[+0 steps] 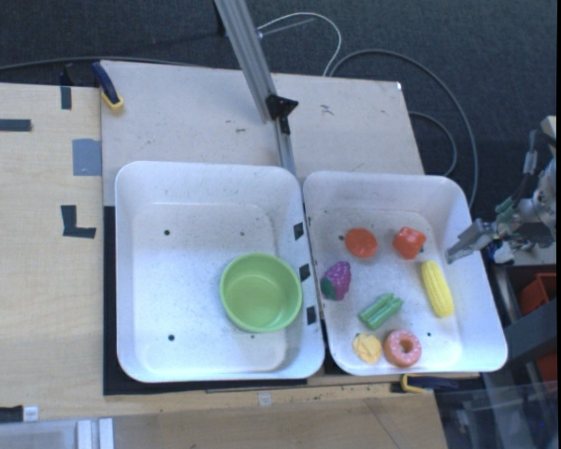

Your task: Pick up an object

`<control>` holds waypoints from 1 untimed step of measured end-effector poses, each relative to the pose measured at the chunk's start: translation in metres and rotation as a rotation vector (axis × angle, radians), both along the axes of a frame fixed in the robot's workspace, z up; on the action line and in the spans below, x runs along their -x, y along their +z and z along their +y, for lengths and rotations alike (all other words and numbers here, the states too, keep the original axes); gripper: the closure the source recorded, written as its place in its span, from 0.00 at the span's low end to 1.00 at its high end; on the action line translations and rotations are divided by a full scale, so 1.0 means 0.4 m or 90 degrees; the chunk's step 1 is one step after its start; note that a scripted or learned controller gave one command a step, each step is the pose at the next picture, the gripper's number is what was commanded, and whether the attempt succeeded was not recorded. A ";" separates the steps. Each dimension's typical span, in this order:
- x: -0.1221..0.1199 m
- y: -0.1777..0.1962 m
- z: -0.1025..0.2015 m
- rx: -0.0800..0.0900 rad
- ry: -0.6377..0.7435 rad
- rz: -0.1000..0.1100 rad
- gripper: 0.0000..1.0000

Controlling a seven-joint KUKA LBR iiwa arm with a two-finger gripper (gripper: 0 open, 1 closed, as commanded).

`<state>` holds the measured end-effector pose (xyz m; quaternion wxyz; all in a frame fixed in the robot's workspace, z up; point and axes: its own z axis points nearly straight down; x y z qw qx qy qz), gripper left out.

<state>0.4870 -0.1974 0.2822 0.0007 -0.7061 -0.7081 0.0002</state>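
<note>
The right white bin [374, 187] holds several toy foods. An orange tomato [360, 242] and a red pepper [409, 242] lie toward the back. A purple grape bunch [337, 279] sits at the left, a green pod [381, 310] in the middle and a yellow corn cob [437, 287] at the right. A small yellow piece [366, 347] and a pink donut [402, 347] rest near the front. My gripper [460, 246] hangs over the bin's right rim, just above and right of the corn, with nothing seen in it.
The left white bin [168, 204] holds a green bowl [260, 292] near its front right. A metal pole [252, 54] slants down from the top to the gap between the bins. Cables [393, 59] loop behind the right bin.
</note>
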 end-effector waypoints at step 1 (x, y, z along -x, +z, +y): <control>0.000 0.000 0.000 0.000 0.000 0.000 0.00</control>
